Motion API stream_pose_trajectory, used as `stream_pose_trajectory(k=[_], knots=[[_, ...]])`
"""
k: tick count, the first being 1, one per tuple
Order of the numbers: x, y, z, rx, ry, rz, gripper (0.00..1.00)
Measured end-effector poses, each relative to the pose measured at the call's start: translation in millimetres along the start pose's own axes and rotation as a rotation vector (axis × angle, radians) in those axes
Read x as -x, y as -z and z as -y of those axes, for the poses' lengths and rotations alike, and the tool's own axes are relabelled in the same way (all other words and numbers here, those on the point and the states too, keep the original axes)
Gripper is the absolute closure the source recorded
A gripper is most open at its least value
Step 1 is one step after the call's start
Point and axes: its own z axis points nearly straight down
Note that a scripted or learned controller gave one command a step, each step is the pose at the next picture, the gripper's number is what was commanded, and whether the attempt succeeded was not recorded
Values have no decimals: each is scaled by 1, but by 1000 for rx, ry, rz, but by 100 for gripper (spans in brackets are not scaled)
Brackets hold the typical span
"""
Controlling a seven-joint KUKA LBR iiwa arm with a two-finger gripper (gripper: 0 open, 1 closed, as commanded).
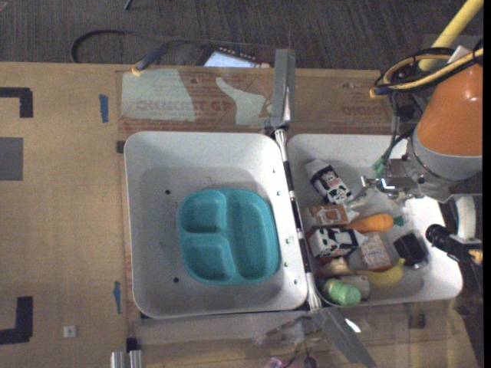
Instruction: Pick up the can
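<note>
1. Layout. The surface (61,205) carries two shallow white bins side by side. The left bin (146,159) holds a teal divided tray (228,234), lying flat just past the bin's centre toward 4 o'clock. The right bin (441,278) holds a group of small items.

2. Arm. The arm (453,121), grey with an orange band, enters from 3 o'clock and stands over the right bin's 2 o'clock corner. The pincer (386,181) is above the bin's upper half, near the 12 o'clock wall. Its opening cannot be told from this view, and nothing can be seen held in it.

3. Task item. The can (328,182) is taken to be the white container with black patches lying tilted at 11 o'clock in the right bin. This identification is not certain. It lies just beside the pincer, on the pincer's 9 o'clock side; contact cannot be told.

4. Other contents of the right bin:
- a second white, black-patched container (335,241) at 8 o'clock;
- an orange carrot (374,222) near the centre;
- a brown box (330,215) between the two patched containers;
- a yellow banana (386,274) at 6 o'clock;
- a green item (341,291) in the 7 o'clock corner;
- a black item (410,249) at 4 o'clock.
</note>
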Motion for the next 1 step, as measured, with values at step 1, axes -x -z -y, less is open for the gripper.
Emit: stream_pose_trajectory(k=[1], knots=[[17,-129,-68,5,-90,1,0]])
